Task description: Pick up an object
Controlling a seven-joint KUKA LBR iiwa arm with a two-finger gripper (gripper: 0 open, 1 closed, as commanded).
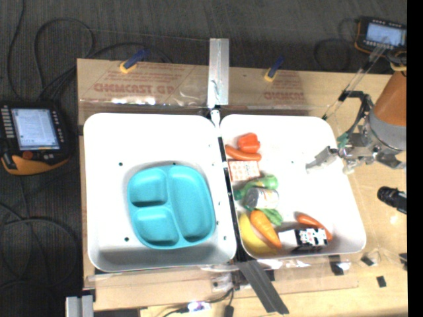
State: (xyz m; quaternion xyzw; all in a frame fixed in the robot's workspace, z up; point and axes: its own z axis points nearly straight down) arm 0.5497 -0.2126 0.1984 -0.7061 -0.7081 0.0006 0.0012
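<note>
Your bench (383,243) is a pale wooden top standing on dark grey carpet, with black cables looping over the floor at the left. A teach pendant with a lit screen (33,137) lies on the carpet to the left, and a second lit handset (382,35) sits at the upper right. Behind the bins you have a clear sheet with red lettering (152,88), held by two blue-and-yellow clamps, and a silvery upright strip (219,78) between them.

Both bins are smooth, glossy white with rounded corners. The left bin (106,177) holds a turquoise plastic tray (172,205) divided into three compartments. In the right bin (330,197) the objects crowd along its left side and front: an orange-red pepper (248,141), a small printed box (243,171), a green-labelled can (261,190), a tapered carrot (264,226) lying on a yellow fruit (250,236), and a black-and-white box (307,238).

The gripper (324,158) hangs over the right bin's bare right half, well apart from the pile. You cannot tell how its fingers stand, and nothing shows between them.
</note>
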